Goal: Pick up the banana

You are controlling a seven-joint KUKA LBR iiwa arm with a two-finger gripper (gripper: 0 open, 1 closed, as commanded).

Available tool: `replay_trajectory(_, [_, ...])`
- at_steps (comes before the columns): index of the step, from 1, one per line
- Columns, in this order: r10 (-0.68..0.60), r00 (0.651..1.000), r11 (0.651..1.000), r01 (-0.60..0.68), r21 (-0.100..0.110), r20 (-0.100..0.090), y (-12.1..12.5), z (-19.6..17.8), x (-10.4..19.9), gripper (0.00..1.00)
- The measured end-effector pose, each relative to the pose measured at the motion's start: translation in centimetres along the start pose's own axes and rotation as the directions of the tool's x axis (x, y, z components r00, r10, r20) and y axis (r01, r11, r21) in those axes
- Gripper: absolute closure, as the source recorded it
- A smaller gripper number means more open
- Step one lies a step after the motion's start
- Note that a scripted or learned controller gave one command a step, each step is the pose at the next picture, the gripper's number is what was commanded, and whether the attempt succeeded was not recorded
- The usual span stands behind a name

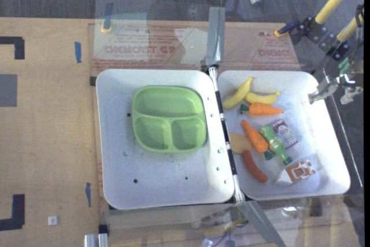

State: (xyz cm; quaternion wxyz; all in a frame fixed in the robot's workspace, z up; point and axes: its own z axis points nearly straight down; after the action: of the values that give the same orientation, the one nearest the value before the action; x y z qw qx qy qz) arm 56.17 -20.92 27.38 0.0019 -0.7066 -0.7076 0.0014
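- Since nothing sits between the fingers, the step in hand is judged to be the reach toward the banana (237, 93), and everything here is placed against the orange carrot (265, 109) lying just below it.
- Far to the carrot's left, the green divided plate (169, 118) rests in the left bin (115, 176), well apart from the work.
- Just up and left of the carrot, the banana lies in the right bin (324, 142); its long axis runs on a slant, the lower end toward the divider, the upper tip pointing up and right.
- A second yellow piece (263, 97) touches the carrot's top edge, so the grasp should close across the banana's middle, fingers square to that slant.
- Right of the carrot, at the bin's edge, hangs the gripper (327, 89); whether its jaws are apart or together cannot be told.
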Motion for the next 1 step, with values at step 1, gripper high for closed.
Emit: replay_trajectory(1, [-0.133, 0.991, 0.991, 0.133, 0.000, 0.000, 5.37, 4.98, 6.40, 0.00])
